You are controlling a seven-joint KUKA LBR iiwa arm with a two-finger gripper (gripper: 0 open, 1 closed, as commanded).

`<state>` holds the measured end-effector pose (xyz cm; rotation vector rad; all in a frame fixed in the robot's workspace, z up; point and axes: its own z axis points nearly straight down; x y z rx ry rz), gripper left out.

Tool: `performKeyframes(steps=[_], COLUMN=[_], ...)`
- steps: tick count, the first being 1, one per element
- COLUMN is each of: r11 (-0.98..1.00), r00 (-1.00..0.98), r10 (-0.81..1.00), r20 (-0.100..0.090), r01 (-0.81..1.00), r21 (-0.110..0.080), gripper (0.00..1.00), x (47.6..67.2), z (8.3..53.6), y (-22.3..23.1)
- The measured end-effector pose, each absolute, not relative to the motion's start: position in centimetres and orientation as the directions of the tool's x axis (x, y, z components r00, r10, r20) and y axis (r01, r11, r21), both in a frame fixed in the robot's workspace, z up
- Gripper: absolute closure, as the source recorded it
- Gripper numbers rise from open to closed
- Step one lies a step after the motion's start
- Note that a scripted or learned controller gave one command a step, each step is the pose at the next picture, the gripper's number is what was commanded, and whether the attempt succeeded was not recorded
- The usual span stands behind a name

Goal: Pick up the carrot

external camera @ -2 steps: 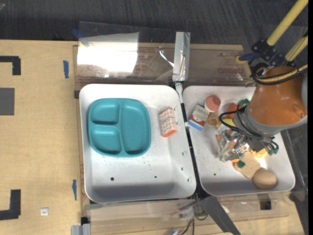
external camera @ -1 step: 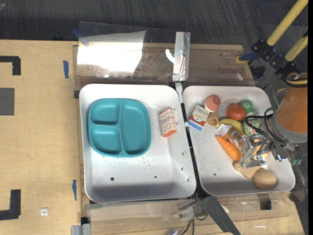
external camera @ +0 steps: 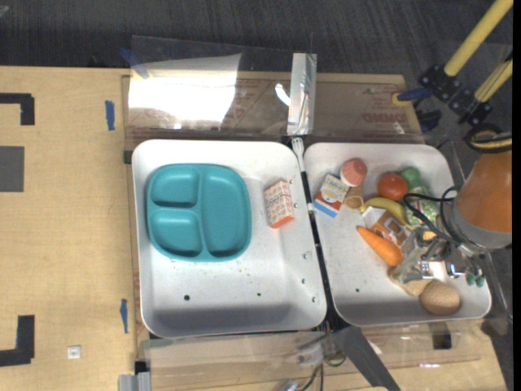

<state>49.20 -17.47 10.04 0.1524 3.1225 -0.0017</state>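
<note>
The orange carrot point(external camera: 380, 245) lies at a slant in the middle of the right bin point(external camera: 350, 300), its thick end toward the lower right. My gripper point(external camera: 422, 259) hangs low over the bin just to the right of the carrot's thick end, close to it or touching it; its metal parts and cables hide what lies beneath. The arm's orange band point(external camera: 491, 200) shows at the right edge.
Around the carrot lie a banana point(external camera: 387, 208), a red tomato point(external camera: 392, 186), a green item point(external camera: 412, 175), a pink round item point(external camera: 353, 170), a small carton point(external camera: 333, 191) and a brown potato point(external camera: 440, 297). The left bin point(external camera: 220, 300) holds a teal divided plate point(external camera: 199, 211) and a small box point(external camera: 278, 202).
</note>
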Motion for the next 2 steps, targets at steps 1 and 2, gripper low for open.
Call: performKeyframes(steps=[1, 2], r11=[1.000, 0.976], r00=[-1.000, -0.976], r10=[0.013, 0.220], r20=[-0.017, -0.003], r01=[0.014, 0.220], r21=[-0.003, 0.000], gripper=[1.00, 1.00], x=[50.3, 51.2], z=[26.3, 22.1], y=[-14.9, -19.4])
